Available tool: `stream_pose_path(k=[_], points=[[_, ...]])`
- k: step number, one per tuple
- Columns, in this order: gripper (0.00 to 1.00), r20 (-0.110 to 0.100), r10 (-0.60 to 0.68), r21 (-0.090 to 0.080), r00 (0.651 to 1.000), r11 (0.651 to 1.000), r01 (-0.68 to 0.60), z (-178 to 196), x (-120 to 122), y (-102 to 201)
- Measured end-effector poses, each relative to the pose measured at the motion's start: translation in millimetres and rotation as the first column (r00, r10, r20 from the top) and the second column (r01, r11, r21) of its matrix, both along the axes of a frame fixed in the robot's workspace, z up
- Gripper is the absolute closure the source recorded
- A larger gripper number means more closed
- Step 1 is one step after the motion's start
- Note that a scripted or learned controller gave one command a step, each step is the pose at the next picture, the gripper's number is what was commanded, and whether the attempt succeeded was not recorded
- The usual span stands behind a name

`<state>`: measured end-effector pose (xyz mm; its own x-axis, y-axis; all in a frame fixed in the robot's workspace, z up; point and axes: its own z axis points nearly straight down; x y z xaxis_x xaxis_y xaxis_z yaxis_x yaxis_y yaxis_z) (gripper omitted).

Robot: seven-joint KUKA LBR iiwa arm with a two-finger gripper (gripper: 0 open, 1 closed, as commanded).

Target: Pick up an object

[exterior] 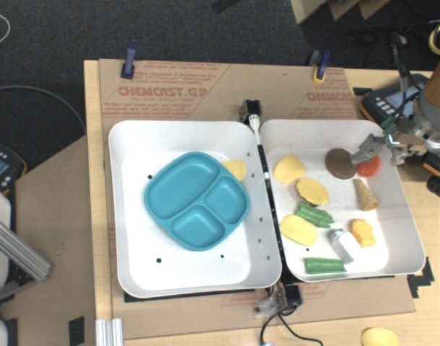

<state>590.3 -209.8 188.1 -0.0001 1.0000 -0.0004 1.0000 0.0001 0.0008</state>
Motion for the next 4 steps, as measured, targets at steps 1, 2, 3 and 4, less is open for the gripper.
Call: stream_pose_path(k=[1, 2, 3, 4], points=[[0.0, -0.008, 0.003, 0.017, 1.0, 1.0, -0.003, -108, -31, -5], [1.0, -0.001, 0.003, 0.005, 1.0, 1.0, -0.003, -93, -30, -8], [1.0, -0.002, 0.006, 0.003, 1.0, 1.0, -0.006, -66, -27, 80], [1.0, 0.014, 0.013, 0.002, 1.0, 1.0, -0.013, 2, 65, 178]])
